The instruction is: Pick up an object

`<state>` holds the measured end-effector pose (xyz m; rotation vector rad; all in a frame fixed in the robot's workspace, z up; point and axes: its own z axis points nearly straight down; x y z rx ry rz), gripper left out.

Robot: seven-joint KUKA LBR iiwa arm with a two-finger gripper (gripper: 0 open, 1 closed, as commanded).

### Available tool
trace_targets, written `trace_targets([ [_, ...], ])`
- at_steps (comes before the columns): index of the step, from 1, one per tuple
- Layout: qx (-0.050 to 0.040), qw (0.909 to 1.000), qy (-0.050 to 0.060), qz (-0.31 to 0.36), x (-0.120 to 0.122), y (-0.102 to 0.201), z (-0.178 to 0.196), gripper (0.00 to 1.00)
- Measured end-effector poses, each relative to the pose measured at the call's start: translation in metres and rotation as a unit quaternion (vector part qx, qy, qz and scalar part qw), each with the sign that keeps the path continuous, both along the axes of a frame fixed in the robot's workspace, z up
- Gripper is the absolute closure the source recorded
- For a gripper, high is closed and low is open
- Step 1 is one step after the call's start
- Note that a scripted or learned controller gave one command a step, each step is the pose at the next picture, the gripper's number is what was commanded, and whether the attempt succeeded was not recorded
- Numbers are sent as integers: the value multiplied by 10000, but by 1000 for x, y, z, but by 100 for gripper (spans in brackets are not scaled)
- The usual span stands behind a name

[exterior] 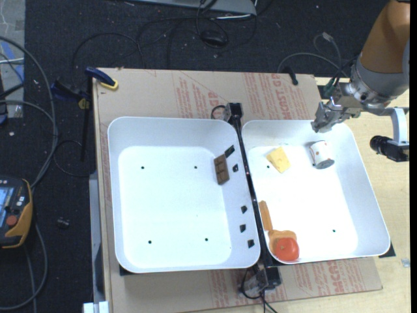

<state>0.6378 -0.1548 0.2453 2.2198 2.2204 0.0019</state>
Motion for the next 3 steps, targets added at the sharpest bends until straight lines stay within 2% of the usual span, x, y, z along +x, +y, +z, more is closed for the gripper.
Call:
trace_targets([
  [2,7,10000,8,20,3,112,11,100],
  [3,4,10000,14,15,-4,165,7,100],
])
